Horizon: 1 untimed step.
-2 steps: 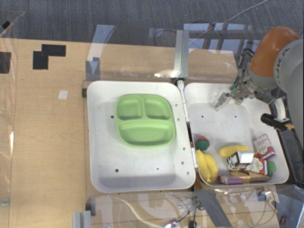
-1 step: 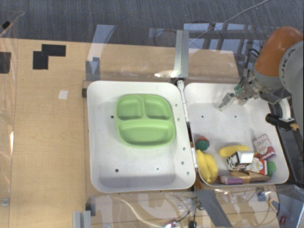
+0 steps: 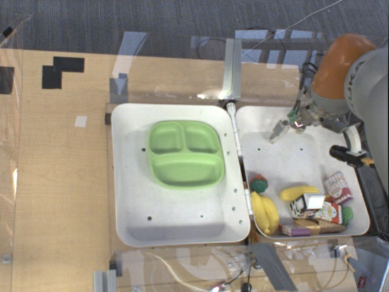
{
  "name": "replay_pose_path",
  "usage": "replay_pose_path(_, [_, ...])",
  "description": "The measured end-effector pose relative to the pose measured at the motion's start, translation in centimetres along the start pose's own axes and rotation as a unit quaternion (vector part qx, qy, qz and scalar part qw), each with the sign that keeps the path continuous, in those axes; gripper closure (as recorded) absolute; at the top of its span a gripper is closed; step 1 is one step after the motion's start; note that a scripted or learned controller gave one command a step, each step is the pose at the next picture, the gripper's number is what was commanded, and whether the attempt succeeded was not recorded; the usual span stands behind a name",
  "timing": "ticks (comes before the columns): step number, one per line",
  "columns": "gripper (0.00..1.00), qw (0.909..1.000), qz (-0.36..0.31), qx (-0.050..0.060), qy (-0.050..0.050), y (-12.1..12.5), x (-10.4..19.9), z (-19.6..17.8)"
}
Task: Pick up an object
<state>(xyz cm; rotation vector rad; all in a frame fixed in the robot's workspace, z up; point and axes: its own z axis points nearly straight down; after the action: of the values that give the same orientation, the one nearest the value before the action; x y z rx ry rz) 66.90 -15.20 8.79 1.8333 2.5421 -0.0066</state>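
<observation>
The right bin (image 3: 285, 157) holds a pile of small objects along its near side. A yellow banana bunch (image 3: 265, 212) lies in the near left corner, with a small red and green fruit (image 3: 259, 183) just behind it. To the right lie a single yellow banana (image 3: 299, 193), a white box (image 3: 307, 204), red and white packets (image 3: 336, 190), a small green piece (image 3: 347, 213) and a brown bar (image 3: 316, 227). My gripper (image 3: 289, 126) hangs over the far part of the right bin, apart from the pile. The grey arm with its orange band (image 3: 337, 66) rises behind it.
The left bin (image 3: 130, 163) holds a green divided plate (image 3: 185, 154) at its middle. A metal rail (image 3: 238, 157) separates the two bins. Black patches (image 3: 61, 70) mark the wooden bench at the far left. The far left floor of the right bin is bare white.
</observation>
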Motion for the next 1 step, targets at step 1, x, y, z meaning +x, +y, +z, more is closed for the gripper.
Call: replay_pose_path(1, [0.00, 0.9997, 0.024, -0.001, 0.000, 1.29, 3.59, -0.05])
